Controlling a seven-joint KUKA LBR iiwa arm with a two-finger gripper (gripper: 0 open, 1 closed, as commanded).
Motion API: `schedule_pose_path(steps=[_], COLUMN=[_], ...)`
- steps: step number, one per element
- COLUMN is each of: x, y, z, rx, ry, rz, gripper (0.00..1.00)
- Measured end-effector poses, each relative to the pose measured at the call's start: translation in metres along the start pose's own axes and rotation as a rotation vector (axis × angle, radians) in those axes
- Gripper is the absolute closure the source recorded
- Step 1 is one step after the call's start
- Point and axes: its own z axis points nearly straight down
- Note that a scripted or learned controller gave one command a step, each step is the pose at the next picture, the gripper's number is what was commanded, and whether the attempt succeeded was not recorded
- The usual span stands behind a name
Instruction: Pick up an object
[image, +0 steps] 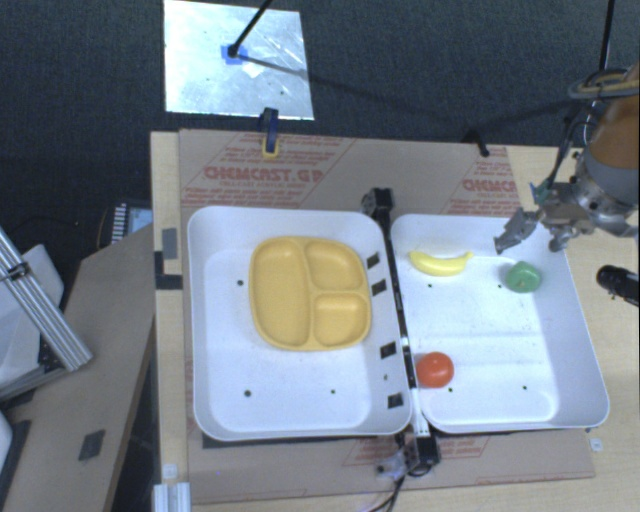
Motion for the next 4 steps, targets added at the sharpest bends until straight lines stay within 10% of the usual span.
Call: schedule_pose_path(steps=[1,4], x=[0.001,0.004], y=[0.002,0.011], z=[-0.008,0.142], rx=[-0.012,-0.013], ry=[-0.002,0.008], rz=[-0.003,-0.005], gripper=[0.0,0.0])
